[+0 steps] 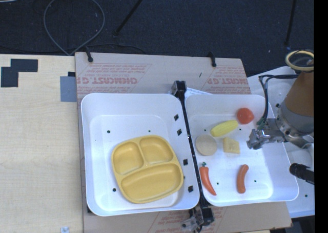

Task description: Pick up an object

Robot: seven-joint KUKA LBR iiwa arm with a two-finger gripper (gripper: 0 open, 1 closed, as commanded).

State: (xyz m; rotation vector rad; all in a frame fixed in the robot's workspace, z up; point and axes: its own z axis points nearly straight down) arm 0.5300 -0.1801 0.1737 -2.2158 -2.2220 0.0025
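Observation:
The right bin (pixel 279 188) holds several toy foods. A red tomato (pixel 245 115) lies at the back, with a yellow corn cob (pixel 224 128) to its left. In the middle are a beige round piece (pixel 206 145) and a pale yellow cheese wedge (pixel 231 146). Toward the front lie an orange carrot (pixel 207 180) and a reddish sausage (pixel 242 178). My gripper (pixel 256 139) hangs over the bin's right side, just right of the cheese wedge and below the tomato, and I see nothing held in it.
A yellow divided plate (pixel 147 169) lies in the left bin (pixel 97 124). A black divider (pixel 185 139) runs between the bins. Cardboard (pixel 154 75) sits under both bins. The grey arm (pixel 300 109) comes in from the right, and cables hang near it.

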